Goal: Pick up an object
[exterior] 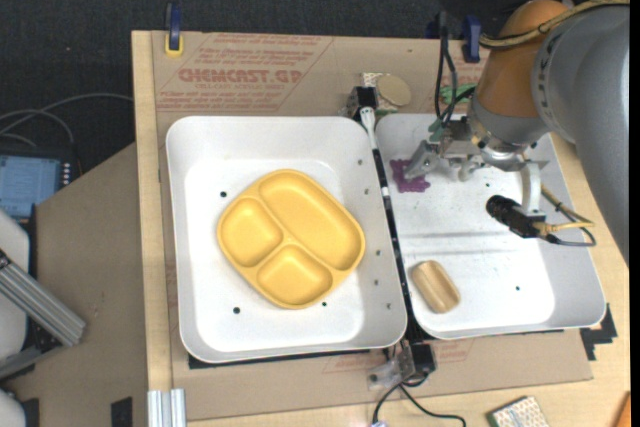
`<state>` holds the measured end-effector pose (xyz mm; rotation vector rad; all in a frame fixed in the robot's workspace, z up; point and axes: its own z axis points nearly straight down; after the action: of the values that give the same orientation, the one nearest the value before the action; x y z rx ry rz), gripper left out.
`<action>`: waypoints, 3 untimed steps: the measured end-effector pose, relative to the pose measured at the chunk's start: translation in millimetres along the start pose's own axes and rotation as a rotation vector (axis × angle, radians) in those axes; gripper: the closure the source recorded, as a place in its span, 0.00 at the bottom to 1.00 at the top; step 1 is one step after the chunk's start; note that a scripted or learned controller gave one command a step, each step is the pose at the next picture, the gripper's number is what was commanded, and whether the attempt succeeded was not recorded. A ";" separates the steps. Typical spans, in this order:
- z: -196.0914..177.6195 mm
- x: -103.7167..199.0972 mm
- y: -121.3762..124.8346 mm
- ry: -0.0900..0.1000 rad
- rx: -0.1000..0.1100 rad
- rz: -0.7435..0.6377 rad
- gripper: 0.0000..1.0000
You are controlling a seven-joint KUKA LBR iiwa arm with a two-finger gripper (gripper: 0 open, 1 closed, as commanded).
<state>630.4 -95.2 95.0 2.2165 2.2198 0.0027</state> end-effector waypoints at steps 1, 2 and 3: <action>-10.7 -0.1 0.8 -0.001 -0.004 0.000 1.00; -10.2 -0.2 0.6 -0.001 -0.003 0.000 0.00; 11.7 -31.6 -104.4 0.004 0.015 0.009 0.00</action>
<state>526.1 -127.1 82.9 2.2355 2.2195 -0.0105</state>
